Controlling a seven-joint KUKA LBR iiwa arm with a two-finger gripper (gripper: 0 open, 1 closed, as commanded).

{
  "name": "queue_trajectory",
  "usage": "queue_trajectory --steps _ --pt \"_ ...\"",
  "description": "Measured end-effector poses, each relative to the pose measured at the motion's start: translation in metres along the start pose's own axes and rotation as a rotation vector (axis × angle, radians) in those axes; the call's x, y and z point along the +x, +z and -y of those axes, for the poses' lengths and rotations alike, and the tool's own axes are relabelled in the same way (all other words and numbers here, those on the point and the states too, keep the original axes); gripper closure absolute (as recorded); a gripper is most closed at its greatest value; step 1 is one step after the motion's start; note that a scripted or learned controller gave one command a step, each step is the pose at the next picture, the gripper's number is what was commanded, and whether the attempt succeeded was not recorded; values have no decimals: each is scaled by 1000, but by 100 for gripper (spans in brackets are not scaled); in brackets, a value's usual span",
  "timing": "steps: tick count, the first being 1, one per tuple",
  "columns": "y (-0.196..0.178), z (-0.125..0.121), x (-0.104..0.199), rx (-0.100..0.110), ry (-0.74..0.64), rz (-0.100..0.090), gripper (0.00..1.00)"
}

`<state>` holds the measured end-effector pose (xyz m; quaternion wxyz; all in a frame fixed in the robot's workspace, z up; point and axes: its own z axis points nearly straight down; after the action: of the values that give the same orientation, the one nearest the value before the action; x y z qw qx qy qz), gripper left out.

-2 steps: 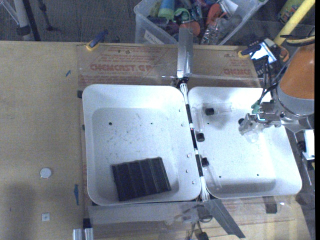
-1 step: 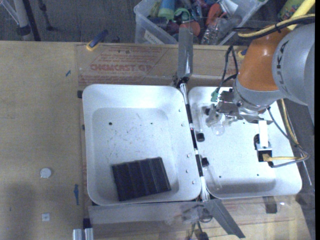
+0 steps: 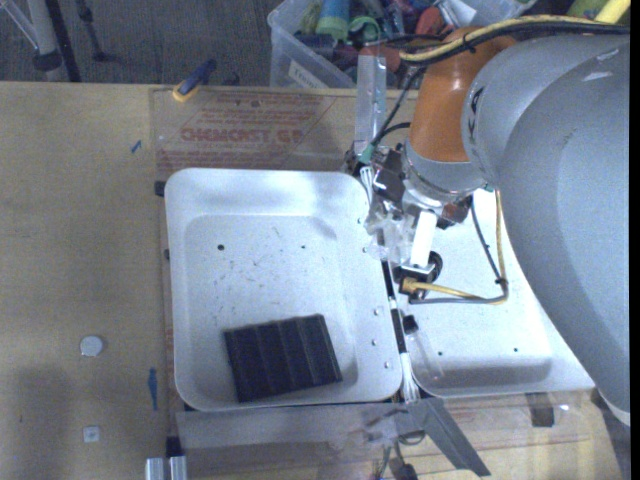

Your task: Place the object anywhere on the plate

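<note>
A dark, ridged rectangular plate [image 3: 282, 356] lies flat in the front part of the left white bin [image 3: 200, 218]. My gripper [image 3: 408, 253] hangs over the wall between the two bins, at the left edge of the right bin [image 3: 500, 353], well behind and to the right of the plate. Below it sits a small black and yellow piece [image 3: 418, 280]; I cannot tell whether this belongs to the gripper or is a held object. The grey arm with its orange band [image 3: 445, 108] covers much of the right bin.
The left bin's floor carries small dark specks. A clear tub of colourful items [image 3: 380, 8] stands behind the bins. A thin yellow cable [image 3: 465, 294] loops over the right bin floor. A transparent sheet [image 3: 240, 133] lies behind the left bin.
</note>
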<state>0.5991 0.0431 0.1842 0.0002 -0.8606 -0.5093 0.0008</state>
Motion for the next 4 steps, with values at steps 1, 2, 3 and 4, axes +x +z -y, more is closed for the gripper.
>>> queue_trajectory --steps 1,2,3,4 --pt "57 -18 67 -2 -43 -14 100" --pt "81 12 132 0 89 -3 100" --pt "49 30 192 -1 30 -1 100" --pt "-13 30 193 -2 -333 -1 100"
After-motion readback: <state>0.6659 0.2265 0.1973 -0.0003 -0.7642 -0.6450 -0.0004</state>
